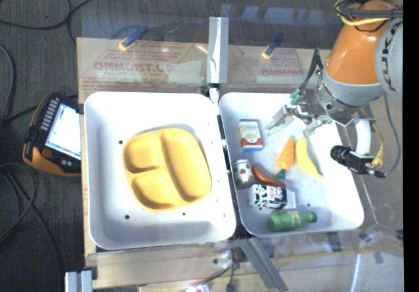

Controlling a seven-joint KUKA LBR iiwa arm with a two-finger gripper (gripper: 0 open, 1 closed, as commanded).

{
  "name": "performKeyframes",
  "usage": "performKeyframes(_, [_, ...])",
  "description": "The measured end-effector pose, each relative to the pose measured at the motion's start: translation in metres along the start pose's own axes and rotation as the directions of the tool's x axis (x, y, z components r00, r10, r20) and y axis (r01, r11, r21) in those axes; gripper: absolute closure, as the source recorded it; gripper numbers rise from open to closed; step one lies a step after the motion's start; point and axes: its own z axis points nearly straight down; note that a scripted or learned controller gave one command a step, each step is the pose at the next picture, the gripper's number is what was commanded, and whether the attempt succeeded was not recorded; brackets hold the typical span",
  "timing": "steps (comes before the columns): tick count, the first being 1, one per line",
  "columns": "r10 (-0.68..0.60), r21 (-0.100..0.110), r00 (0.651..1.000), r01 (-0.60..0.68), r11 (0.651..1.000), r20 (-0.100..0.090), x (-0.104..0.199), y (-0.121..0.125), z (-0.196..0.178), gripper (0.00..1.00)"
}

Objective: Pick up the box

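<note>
Left bin carries a yellow divided tray, flat and near its middle. Right bin carries the clutter. Arm reaches in from the right, over the far part of the right bin. Gripper hangs above the far-centre floor of that bin, fingers spread, nothing between them: released.

Box lies flat in the far-left part of the right bin, just left of the gripper and apart from it.

Other items, nearer: banana, carrot, green bottle, black-and-white carton, sausage, small can.

Progress: grasp not yet made. Remaining: shift left over the box, descend, close, lift.
</note>
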Motion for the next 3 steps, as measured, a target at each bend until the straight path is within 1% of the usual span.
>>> performKeyframes(1, [0.128,-0.001,0.992,-0.128,0.992,0.002,0.010,0.053,0.134,0.00])
performKeyframes(2, [0.128,0.004,0.992,-0.128,0.992,-0.003,0.012,0.053,0.127,1.00])
performKeyframes(3, [0.092,0.000,0.996,-0.092,0.996,0.000,0.038,-0.030,0.047,1.00])
